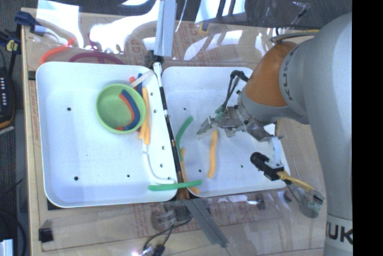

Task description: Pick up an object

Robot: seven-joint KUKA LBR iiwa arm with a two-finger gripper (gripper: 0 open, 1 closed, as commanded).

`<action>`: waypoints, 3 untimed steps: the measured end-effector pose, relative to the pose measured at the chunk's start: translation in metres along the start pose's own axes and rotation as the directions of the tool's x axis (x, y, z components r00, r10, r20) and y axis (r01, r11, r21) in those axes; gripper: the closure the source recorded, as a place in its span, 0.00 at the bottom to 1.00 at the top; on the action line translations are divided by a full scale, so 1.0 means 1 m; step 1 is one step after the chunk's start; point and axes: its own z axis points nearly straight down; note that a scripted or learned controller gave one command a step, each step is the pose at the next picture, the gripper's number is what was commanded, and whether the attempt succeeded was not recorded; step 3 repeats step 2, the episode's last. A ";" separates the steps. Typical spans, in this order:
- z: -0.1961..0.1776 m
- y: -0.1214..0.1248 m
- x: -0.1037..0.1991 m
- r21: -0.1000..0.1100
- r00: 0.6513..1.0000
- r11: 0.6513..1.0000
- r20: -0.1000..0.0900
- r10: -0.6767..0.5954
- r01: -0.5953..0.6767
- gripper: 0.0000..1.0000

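End effector (210,125) down low in the right bin (197,84), spread open, gripping nothing. Orange stick (212,155) just beneath, lying lengthwise toward the bin's near rim.

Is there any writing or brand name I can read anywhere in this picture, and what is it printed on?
"KU": dark letters on the grey robot arm, at its bottom right, cut off by the picture's edge.
Red-brown print on the bench behind the white bins: too blurred and glared to read.
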 end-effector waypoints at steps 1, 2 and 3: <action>-0.010 0.000 0.000 0.001 1.000 1.000 -0.001 -0.003 0.003 1.00; -0.010 0.000 0.000 0.001 1.000 1.000 -0.001 -0.003 0.003 0.00; -0.010 0.000 0.000 0.001 1.000 1.000 -0.001 -0.003 0.003 0.00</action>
